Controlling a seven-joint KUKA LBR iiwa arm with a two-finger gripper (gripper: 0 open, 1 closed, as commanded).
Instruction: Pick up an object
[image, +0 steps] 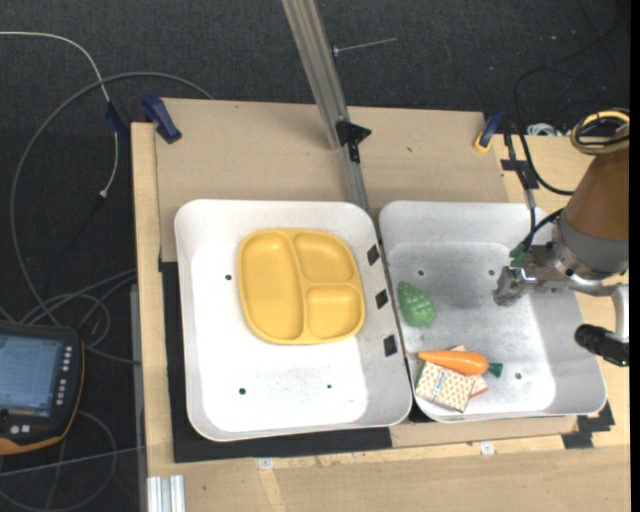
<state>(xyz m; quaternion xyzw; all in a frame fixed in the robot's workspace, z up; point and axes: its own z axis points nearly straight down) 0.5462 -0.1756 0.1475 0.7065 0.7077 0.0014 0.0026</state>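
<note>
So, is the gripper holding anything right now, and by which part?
Nothing. The gripper hangs over bare floor of the right bin, apart from the objects.

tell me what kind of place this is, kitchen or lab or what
Most likely a robotics lab test bench, not a kitchen. Two white bins sit on a wooden board with clamps at the corners, a grey and orange robot arm reaches in, and a teach pendant lies among loose cables on the floor.

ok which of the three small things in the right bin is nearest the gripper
The green item, lying alone near the bin's left side. The carrot and patterned packet sit farther from the gripper, at the front edge.
</note>
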